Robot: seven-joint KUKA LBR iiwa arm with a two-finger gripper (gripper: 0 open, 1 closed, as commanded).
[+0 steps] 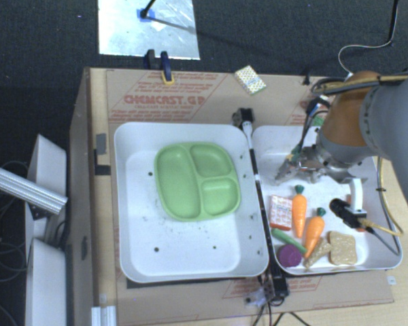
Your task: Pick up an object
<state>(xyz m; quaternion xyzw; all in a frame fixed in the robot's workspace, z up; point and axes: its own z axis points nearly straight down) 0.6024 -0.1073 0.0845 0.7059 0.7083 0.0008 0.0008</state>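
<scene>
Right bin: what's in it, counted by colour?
Orange: 2, carrot and second carrot
Tan: 1, bread slice
Red and white: 1, small box
Purple: 1, round piece
Green: 1, pod
Total: 6

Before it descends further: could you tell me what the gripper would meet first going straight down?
Probably the right bin's bare floor; the gripper hangs just above the upper carrot's green top, though depth is unclear.
</scene>
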